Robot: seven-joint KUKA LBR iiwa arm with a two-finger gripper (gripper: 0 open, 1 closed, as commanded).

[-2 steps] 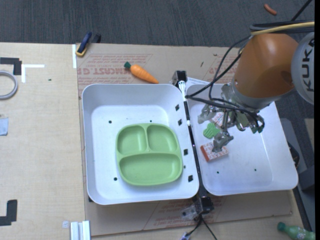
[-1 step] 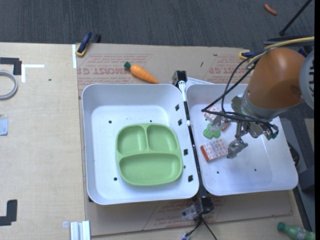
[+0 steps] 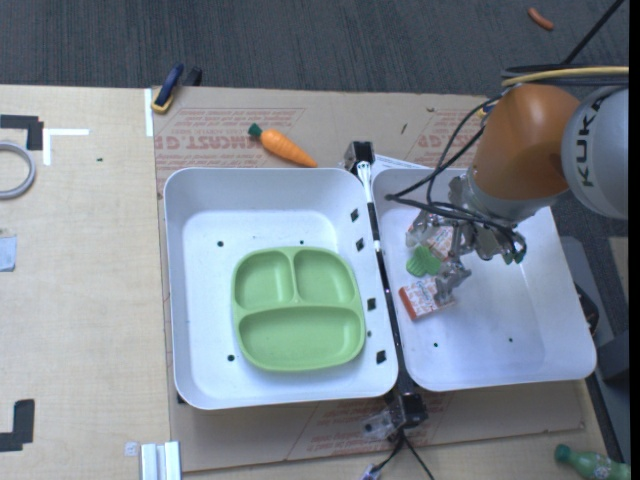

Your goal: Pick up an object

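Nearest the camera, at the table's near right corner, a green plastic bottle [image 3: 590, 459] is seen lying on its side. Two shallow white bins are set side by side on the table [image 3: 80, 348]. A pale green plastic plate with three compartments [image 3: 297, 308] is laid flat in the left bin [image 3: 190, 268]. In the right bin [image 3: 530, 338], a small red and white packet [image 3: 424, 299] is found near the left wall, with a small green object [image 3: 422, 262] just beyond it. The end effector [image 3: 452, 268] is lowered over these items from the right; whether it is spread or pressed together cannot be told. On the cardboard beyond the left bin, an orange toy carrot with a green top [image 3: 283, 145] is laid.
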